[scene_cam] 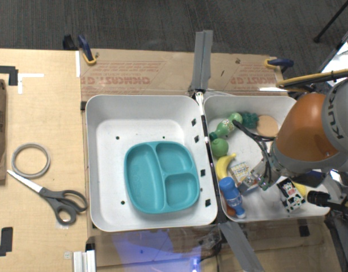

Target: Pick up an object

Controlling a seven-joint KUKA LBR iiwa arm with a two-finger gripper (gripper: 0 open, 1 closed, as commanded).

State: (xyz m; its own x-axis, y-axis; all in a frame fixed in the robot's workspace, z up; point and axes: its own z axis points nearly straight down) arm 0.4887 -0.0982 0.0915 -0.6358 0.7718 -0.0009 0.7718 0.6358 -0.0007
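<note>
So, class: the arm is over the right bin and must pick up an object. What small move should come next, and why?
Probably a short descent: the gripper hovers over the items beside the banana and blue bottle in the right bin, with nothing visibly held.

Two white bins sit side by side. The left bin (100, 152) holds a blue plate (161, 176) with three parts. The right bin (264, 211) holds a banana (224, 166), a green apple (219, 147) at its 12 o'clock, and a blue bottle (230, 194) at its 6 o'clock. The gripper (254, 180) is low, near the banana's 3 o'clock. Scissors (52, 197) and a tape ring (30, 160) lie on the bench.
</note>
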